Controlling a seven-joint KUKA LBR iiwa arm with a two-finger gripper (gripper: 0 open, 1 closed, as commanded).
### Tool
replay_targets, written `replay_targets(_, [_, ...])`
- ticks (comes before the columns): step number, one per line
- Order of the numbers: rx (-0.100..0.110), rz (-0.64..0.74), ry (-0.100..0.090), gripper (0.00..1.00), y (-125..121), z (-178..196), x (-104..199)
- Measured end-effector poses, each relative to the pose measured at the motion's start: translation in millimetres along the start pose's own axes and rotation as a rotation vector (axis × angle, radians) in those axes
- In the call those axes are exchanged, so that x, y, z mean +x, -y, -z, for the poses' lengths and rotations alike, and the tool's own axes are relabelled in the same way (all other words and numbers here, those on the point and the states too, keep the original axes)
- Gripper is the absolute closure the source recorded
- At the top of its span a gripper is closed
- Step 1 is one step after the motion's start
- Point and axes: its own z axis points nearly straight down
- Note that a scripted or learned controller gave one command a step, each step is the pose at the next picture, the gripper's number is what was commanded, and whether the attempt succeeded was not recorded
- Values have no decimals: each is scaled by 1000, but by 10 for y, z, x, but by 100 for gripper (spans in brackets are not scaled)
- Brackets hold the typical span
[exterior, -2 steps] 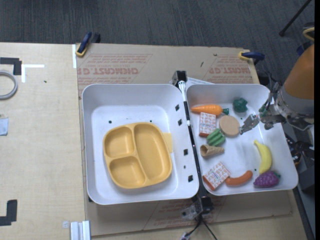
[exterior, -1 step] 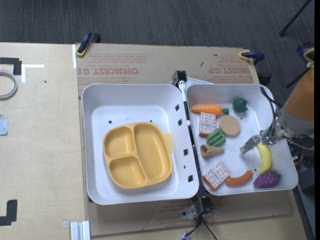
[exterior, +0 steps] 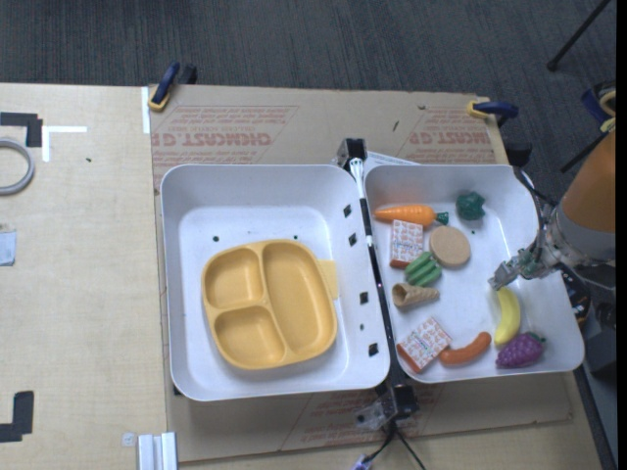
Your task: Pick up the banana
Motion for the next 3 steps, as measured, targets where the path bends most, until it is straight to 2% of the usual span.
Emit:
replay_targets(1, [-2, 189, 2, 100, 455, -89, 306])
replay_targets(2, [-2, 478, 0, 100, 451, -89, 309])
replay_targets(3, [-1, 769, 0, 100, 319, -94, 416])
